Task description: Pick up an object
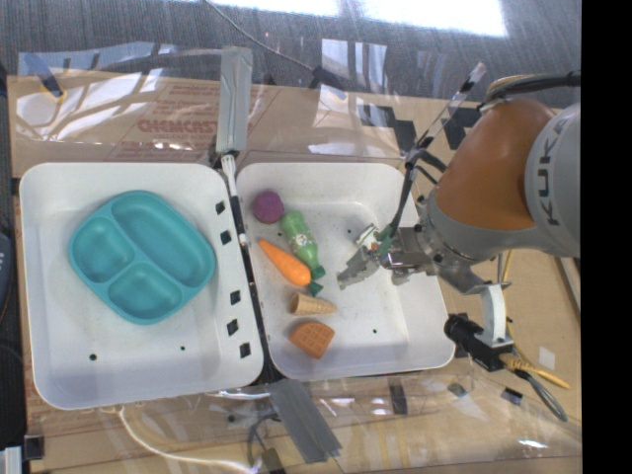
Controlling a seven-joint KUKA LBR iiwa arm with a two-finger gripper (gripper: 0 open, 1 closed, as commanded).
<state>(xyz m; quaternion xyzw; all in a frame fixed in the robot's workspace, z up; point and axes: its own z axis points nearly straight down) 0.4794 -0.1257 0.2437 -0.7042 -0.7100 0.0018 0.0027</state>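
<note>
Five items in right bin [425, 349]: ball [268, 206], bottle [301, 242], carrot [284, 262], cone [311, 305], waffle [312, 339]. Claw [357, 265] (fingers apart, holding nothing) should straddle the bottle squarely.

Your bench [128, 117] is brown and covered in clear plastic sheeting. Two shallow white bins sit directly on it, touching side by side: the left bin [49, 363] and the right bin [395, 349]. Pliers [538, 375] lie near the bench's front right corner.

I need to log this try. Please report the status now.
End effector over right bin, holding nothing. Carrot, green bottle, cone lie left of it, untouched. Nothing between.
</note>
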